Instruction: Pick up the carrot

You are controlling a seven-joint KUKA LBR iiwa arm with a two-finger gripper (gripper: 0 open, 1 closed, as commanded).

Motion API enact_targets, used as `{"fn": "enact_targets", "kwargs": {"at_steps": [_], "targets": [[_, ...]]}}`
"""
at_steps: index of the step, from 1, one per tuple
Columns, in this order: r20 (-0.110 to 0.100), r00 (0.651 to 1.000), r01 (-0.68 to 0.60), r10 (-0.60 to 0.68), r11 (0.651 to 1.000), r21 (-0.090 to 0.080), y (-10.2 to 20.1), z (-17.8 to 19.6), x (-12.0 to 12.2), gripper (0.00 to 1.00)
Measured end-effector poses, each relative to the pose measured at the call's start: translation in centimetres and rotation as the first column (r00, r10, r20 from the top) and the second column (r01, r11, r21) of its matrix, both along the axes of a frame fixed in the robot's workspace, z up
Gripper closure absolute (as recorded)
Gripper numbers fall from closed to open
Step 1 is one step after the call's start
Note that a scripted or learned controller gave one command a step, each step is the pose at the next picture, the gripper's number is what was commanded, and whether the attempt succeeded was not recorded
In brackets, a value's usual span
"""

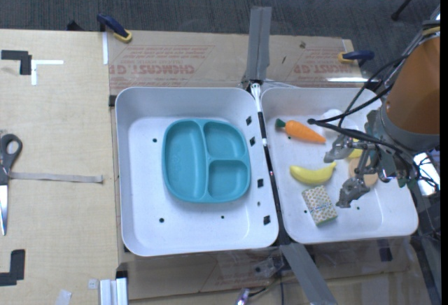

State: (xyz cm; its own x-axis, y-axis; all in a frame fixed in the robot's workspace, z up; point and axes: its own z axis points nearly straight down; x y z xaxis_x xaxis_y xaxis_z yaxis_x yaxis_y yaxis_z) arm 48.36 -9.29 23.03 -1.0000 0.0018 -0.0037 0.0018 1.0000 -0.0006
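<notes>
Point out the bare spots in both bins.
Left bin: bare floor rings the teal tray, widest along the near wall. Right bin: crowded among carrot, banana, sponge and gripper; its near-right corner is bare.

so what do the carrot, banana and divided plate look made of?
Carrot: likely moulded plastic, smooth uniform orange with a green stub. Banana: same toy look, even yellow with faint sheen. Plate: probably plastic, one-piece matte teal with rounded compartments.
</notes>
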Motion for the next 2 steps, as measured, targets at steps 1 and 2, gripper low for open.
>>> {"fn": "enact_targets", "kwargs": {"at_steps": [1, 2], "targets": [[0.002, 0.998, 0.064, -0.064, 0.998, 0.000, -3.3, -6.2, 6.8, 0.00], [0.029, 0.995, 0.092, -0.092, 0.996, -0.006, -2.5, -12.3, 13.9, 0.00]]}}
